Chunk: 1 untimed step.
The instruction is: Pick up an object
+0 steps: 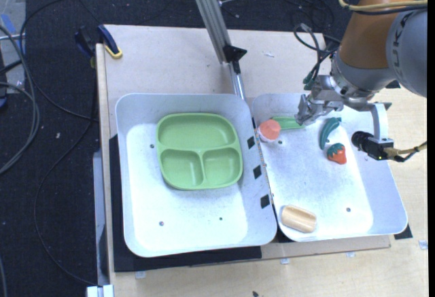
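i'm seeing the arm (391, 30) wearing a rounded orange band above grey casing, a yellowish cable looping over it, dark wires trailing by the metal gripper (309, 112), and a white bracket carrying a black module

- A carrot (270, 129) with an orange round end and a green stalk lies flat near the right bin's upper left corner, stalk pointing right.
- A teal curved piece (329, 131), perhaps a toy pepper or pod, lies in the upper middle of the same bin.
- A strawberry (336, 152), red with a green cap, sits just below the teal piece, touching or nearly so.
- A tan bread roll (298, 219) lies flat near the bin's lower left corner, well apart from the others.
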Motion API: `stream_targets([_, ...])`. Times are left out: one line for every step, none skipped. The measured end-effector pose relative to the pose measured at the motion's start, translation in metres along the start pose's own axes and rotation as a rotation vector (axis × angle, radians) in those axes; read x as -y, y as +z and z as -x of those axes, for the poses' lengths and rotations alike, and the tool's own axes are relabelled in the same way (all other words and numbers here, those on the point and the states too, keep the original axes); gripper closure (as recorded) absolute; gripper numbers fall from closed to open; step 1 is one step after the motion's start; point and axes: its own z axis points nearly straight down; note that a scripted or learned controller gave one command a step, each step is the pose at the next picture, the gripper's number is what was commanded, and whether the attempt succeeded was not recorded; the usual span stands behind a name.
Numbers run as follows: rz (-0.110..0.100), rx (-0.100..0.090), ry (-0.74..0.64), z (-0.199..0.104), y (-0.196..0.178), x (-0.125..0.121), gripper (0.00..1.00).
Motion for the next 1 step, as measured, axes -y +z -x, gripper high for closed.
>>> stream_targets([-0.003, 0.000, 0.000, -0.0575, 0.0027, 0.0083, 1.00])
